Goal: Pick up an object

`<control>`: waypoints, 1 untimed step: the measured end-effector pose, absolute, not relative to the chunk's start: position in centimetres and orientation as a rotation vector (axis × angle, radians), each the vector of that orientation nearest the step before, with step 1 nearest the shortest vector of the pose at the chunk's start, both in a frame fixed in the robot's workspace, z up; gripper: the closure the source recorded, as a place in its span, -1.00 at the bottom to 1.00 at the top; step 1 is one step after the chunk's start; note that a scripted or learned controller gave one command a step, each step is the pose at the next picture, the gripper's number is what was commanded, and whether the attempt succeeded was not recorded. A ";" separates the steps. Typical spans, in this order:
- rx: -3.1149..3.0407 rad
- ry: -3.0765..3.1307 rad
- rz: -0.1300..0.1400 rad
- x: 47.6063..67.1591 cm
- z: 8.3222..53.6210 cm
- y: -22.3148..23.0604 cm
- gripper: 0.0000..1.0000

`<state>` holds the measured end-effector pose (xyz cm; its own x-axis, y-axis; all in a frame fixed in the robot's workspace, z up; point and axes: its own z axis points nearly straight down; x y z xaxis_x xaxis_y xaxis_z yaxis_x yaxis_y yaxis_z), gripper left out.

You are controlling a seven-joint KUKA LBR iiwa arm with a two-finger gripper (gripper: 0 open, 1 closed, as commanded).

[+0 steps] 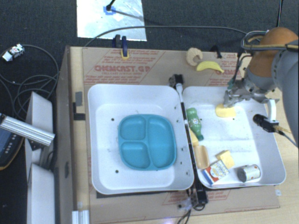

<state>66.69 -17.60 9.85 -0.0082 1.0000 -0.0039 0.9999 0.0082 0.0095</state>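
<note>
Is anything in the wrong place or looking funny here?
Yes. A banana and a pale roll of tape lie outside the bins, on the cardboard behind the right bin. The green bottle lies tipped on its side against that bin's left wall.

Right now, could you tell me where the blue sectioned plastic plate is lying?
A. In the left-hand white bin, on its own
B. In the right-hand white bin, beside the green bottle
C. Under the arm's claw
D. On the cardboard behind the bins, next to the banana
A: the blue sectioned plastic plate lies flat in the left-hand white bin, with nothing else in that bin, while the green bottle lies in the right-hand white bin.
</note>
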 end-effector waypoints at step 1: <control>2.205 2.225 0.006 66.7 9.8 -17.6 -1.00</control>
<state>66.69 -17.58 9.83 -0.0091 1.0000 -0.0038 0.9999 0.0091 0.0091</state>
